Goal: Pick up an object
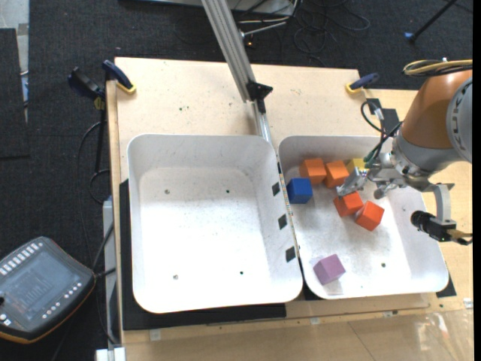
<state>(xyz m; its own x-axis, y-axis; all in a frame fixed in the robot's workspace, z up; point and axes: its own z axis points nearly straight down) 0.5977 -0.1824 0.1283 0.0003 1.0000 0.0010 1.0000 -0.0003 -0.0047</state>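
Right bin (421,273) is holding seven blocks by count. One purple block (328,268) is sitting nearest the camera, alone near the front wall. Two red-orange blocks, (369,216) and (348,204), are lying mid-bin, touching each other. One blue block (300,190) is resting close to the bin's left wall. Two orange blocks, (314,169) and (337,174), are sitting side by side farther back, with one yellow block (356,165) partly hidden behind them. Left bin (150,164) is sitting alongside. The arm (440,119) is reaching in from the right, wrist bent downward; the gripper (359,183) is hanging just above the red-orange pair. Finger state: cannot tell. Nothing is visibly pinched.
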